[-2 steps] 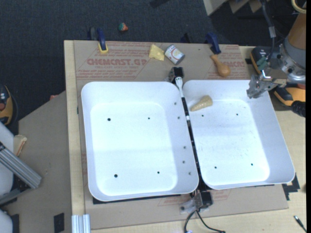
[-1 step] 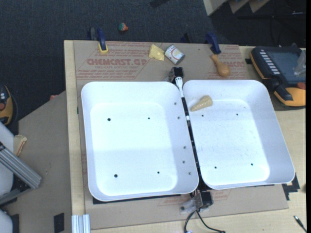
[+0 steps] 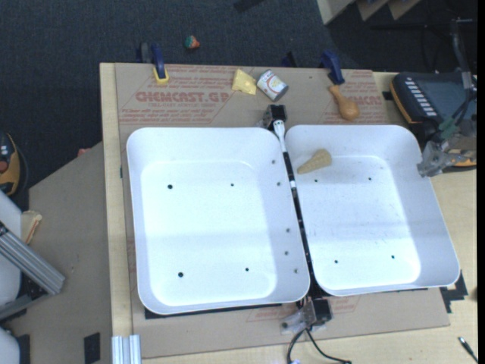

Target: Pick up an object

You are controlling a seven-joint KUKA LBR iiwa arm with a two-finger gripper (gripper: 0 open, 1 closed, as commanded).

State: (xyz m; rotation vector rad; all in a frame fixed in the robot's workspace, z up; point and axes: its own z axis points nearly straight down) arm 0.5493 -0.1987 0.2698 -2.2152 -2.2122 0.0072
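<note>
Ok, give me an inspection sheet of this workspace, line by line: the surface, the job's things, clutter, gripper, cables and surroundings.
Surface: bench with a brown printed board bearing the left white bin and the right white bin, side by side.
Job's things: tan wedge-shaped piece lying in the right bin, near its back left corner.
Clutter: yellow piece, small white box and brown wooden object on the board behind the bins; blue clamps at the board's back edge.
Gripper: nothing seen.
Cables: black cable at the front edge, below the bins.
Surroundings: dark carpet with a small coloured object; black device at right.
</note>
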